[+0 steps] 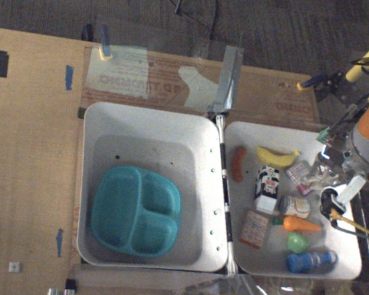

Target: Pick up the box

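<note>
Nearest in the right bin [351, 266] lie a blue bottle [310, 261] and green fruit [297, 243], then a carrot [301, 225]. The box [267, 189] lies mid-bin, left of a can [295, 206], below the banana [277, 156]. The gripper [326, 170] hovers by the far right rim; its grip cannot be told.

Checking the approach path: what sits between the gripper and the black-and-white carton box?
In the camera view, a small round tin can lies between the gripper and the black-and-white carton box.

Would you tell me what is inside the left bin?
The left bin holds one teal divided plate, lying flat with nothing in its three compartments. Whatever lies beneath the plate is covered.
</note>
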You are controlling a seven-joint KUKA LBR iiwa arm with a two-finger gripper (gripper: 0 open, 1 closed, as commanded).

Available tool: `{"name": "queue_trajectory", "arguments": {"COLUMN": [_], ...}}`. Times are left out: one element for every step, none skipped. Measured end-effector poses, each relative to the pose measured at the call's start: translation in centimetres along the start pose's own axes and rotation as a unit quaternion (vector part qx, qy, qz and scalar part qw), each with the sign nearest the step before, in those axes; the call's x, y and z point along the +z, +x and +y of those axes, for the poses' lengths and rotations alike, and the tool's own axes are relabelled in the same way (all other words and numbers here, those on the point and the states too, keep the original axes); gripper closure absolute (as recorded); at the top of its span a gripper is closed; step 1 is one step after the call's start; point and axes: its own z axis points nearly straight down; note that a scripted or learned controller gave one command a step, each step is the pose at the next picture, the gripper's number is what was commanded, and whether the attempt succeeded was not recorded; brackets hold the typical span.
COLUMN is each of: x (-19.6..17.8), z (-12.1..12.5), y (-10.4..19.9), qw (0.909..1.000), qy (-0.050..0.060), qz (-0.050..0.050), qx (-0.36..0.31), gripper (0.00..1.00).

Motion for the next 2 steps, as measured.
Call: {"name": "queue_trajectory", "arguments": {"x": [5.2,6.5], "z": [-1.5,-2.3], "y": [-3.9,-4.0], "qw": [0.9989,0.9990], "qy": [-0.015,0.000], "qz": [0.001,0.000], "qx": [-0.045,-0.045], "gripper": [1.00,0.00]}}
